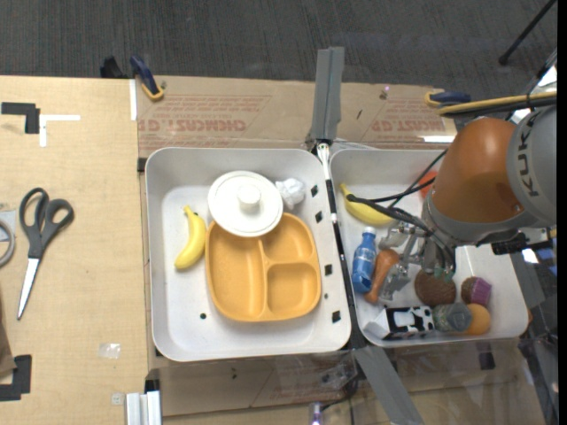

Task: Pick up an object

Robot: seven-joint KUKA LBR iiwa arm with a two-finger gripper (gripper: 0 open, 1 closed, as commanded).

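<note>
The arm's orange band hangs over the right bin. Below it my gripper is low among the objects there. It sits just right of an orange carrot-shaped toy and just left of a brown kiwi-like ball. A blue bottle lies left of the carrot toy. A yellow banana lies at the bin's back left, partly under the arm's cables. Whether anything sits in the gripper is hidden by the wrist.
At the right bin's front are a purple object, an orange ball, a grey-green object and a black-and-white item. The left bin holds a banana, a yellow divided plate and a white lid. Scissors lie far left.
</note>
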